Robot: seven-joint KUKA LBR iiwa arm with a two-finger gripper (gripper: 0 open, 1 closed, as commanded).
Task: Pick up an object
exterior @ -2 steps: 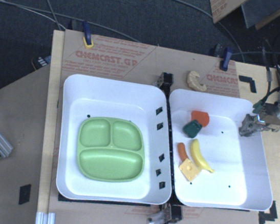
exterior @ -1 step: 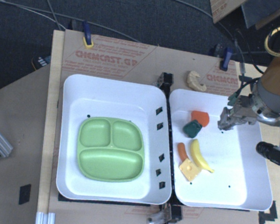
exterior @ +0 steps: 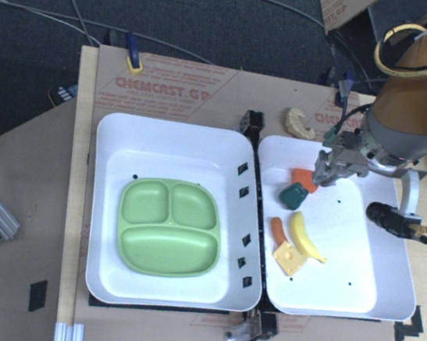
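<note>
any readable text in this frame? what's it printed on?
"CHEMCAST GP": red print, legible but slightly blurred, on the brown board under the two white bins.
Finer red lines beneath it: too small to read.
Red print on the board's front edge: too blurred to read.

The pincer (exterior: 325,176) covers part of the orange block (exterior: 304,178), so its full shape cannot be told. The pincer's fingertips are too small and dark to read. The arm (exterior: 419,84) is cut off by the right edge. Beside the orange block, the green object (exterior: 294,195) is too blurred to say what it is. The beige thing (exterior: 300,124) on the surface (exterior: 170,89) behind the right bin (exterior: 385,296) is also unclear.
</note>
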